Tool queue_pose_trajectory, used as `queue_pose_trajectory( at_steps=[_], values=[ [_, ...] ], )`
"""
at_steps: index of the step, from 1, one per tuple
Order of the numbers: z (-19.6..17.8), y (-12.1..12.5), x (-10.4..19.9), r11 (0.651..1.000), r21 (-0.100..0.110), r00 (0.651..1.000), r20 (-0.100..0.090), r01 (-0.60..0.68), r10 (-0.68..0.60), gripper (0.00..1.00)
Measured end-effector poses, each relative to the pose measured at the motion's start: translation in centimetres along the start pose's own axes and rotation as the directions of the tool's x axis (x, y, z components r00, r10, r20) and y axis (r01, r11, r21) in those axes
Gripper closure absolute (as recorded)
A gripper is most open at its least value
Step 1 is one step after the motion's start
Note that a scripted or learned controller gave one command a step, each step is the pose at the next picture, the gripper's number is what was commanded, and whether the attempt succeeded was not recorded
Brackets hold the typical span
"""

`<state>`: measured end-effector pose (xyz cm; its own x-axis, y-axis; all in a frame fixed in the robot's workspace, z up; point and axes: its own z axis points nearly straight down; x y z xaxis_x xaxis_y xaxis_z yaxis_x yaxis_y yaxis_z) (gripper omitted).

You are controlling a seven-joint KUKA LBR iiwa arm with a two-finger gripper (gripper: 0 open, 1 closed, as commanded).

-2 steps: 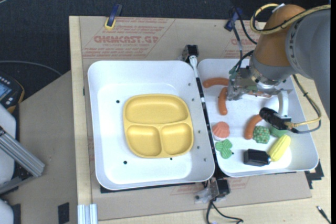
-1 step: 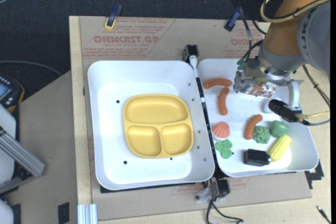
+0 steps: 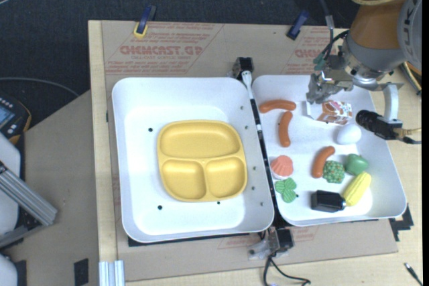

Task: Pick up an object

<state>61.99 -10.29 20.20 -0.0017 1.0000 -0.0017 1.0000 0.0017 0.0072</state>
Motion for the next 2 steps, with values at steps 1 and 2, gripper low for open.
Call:
queue_pose_trajectory(
  at_steps=[1, 2],
  values=[
    [-2.5, 0.1, 0.0, 1.000, 0.001, 1.000, 0.000, -0.001, 0.001, 1.00],
    [-3.2, -0.9, 5.9, 1.000, 0.009, 1.000, -0.005, 0.005, -0.005, 1.00]
  ],
)
